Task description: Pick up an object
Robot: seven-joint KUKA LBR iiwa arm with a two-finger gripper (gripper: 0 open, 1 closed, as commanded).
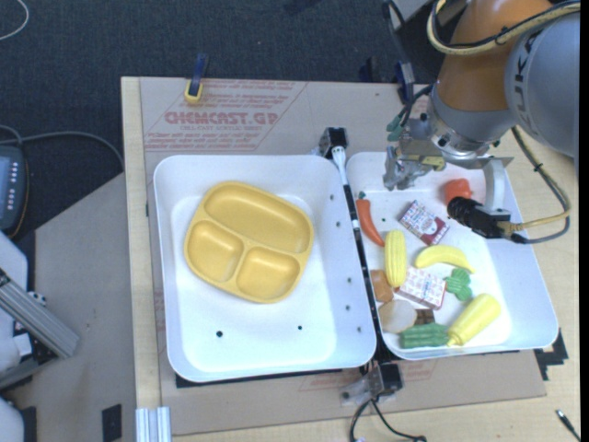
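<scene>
Yellow plastic banana (444, 258), smooth, curved

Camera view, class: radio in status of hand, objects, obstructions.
Hand over far end of right bin. Red-white packet nearest, lying flat. Orange carrot by inner wall. Yellow tray in left bin.

Tray (247, 241): lies in left bin (189, 334). Right of tray: right bin (534, 293). In it, nearest the tray, chilli (369, 221); further right, corn cob (394, 258), then packet (423, 220) and banana (444, 258), packet behind banana.
</scene>
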